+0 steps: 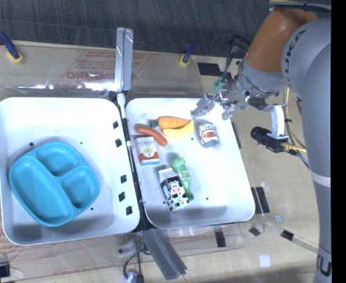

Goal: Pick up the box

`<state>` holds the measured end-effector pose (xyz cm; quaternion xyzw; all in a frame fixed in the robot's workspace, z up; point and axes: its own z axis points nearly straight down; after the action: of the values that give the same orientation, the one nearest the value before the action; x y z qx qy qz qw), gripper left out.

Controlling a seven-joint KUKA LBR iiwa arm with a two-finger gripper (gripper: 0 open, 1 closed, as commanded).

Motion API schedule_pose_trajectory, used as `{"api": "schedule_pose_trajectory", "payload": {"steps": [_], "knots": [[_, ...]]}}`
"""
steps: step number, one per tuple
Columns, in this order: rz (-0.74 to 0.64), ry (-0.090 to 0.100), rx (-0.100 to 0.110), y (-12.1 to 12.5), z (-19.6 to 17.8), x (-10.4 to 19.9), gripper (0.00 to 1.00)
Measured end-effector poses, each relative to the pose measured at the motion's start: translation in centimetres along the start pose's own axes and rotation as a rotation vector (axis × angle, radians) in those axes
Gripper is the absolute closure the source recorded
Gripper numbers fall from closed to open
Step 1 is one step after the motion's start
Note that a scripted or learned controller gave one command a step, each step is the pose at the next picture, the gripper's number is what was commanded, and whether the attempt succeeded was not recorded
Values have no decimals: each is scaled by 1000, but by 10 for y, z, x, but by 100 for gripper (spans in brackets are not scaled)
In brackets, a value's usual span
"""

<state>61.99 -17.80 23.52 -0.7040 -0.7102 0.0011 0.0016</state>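
**A:** Where's the gripper [203,108] sitting?

**B:** Over the far right corner of the right bin [234,208]. The grey arm [314,58] comes in from the right, orange band [273,34] above the wrist. The wrist is a tangle of metal and cable; its fingers point down and left, and I cannot tell whether they are apart or closed. Nothing visibly between them.

**A:** And the box?

**B:** Two candidates. A small carton [148,150], white and red with a picture on its face, lies flat well to the gripper's left and nearer me, close to the bin's left wall. A second box [174,190], black-and-white patterned, lies further toward me, tilted; its printing is too small to read. A green bottle-like item [181,171] lies along its right edge, touching it.

**A:** Anything closer to the fingers?

**B:** A small can [208,134] with a red label, just below the gripper, apart from it. To the gripper's lower left, an orange carrot shape [173,122] rests on a yellow piece [180,132], partly covering it. A red sausage [151,133] lies further left.

**A:** The other bin?

**B:** The left bin [19,108] holds a blue divided tray [52,183], well away. A grey bar [124,55] stands at the seam between the bins.
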Motion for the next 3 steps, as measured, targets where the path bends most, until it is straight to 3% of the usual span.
{"api": "schedule_pose_trajectory", "payload": {"steps": [1,2,3], "knots": [[51,0,1,-19,121,47,0],[-97,0,0,-85,145,57,0],[-97,0,0,-85,145,57,0]]}}
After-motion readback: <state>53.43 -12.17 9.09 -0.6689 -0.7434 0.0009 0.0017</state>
